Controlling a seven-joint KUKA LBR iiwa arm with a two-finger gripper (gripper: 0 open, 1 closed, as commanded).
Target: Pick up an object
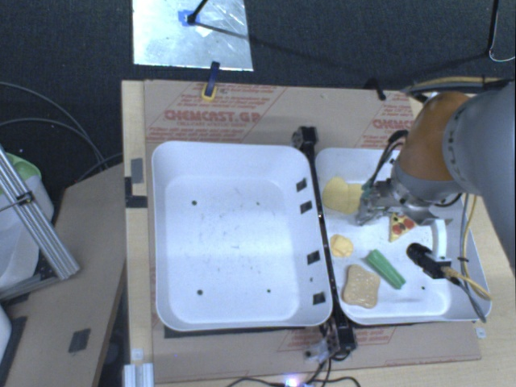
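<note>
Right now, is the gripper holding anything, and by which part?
Cannot be told. The gripper is down in the right white bin at the edge of the pale yellow flat piece, but nothing is visibly between its fingers.

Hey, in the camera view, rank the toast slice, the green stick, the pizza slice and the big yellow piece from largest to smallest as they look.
1. Big yellow piece and toast slice: they look about alike, too close to rank.
2. Green stick.
3. Pizza slice, though the gripper may hide part of it.
</note>
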